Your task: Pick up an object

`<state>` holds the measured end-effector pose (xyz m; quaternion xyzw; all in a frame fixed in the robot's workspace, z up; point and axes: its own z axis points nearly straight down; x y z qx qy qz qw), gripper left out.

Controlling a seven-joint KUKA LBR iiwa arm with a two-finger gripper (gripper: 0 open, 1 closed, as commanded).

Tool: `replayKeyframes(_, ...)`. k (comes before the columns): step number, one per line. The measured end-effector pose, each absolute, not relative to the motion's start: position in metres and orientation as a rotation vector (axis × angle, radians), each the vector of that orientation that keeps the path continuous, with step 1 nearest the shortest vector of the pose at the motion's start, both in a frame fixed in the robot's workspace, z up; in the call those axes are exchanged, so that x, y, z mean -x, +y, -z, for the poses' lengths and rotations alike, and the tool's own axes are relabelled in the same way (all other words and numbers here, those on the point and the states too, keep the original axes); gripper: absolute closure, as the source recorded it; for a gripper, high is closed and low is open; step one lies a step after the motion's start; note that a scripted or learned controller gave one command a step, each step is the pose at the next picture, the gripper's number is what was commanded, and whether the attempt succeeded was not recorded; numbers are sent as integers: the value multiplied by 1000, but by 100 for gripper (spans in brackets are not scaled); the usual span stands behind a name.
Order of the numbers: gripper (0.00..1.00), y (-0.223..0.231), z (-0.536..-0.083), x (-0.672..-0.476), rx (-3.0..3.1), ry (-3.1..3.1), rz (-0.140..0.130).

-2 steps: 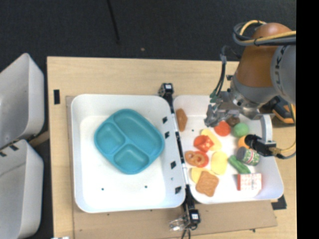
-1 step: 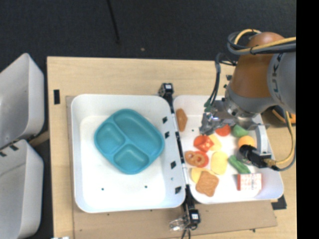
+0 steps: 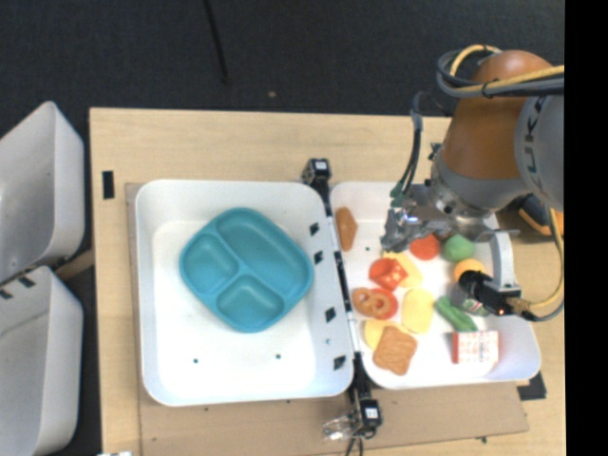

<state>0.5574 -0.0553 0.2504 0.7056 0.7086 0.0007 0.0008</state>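
While gripper [image 3: 404, 228] hangs low over right bin [image 3: 518, 364] — finger state can't tell, nothing seen held. Nearest target: red tomato piece [image 3: 388, 273], just below gripper toward bin front, touching yellow piece [image 3: 417, 310]. Advice — descend straight, centre on tomato, avoid neighbours.

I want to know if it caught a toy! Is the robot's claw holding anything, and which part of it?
It cannot be told. The metal two-finger gripper is low over the right white bin, above the red and yellow plastic food toys, but no toy shows between its tips.
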Motion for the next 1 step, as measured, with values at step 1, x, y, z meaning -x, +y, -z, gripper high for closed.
replayKeyframes(1,100,-65,-247,-553,-2220,2222,1)
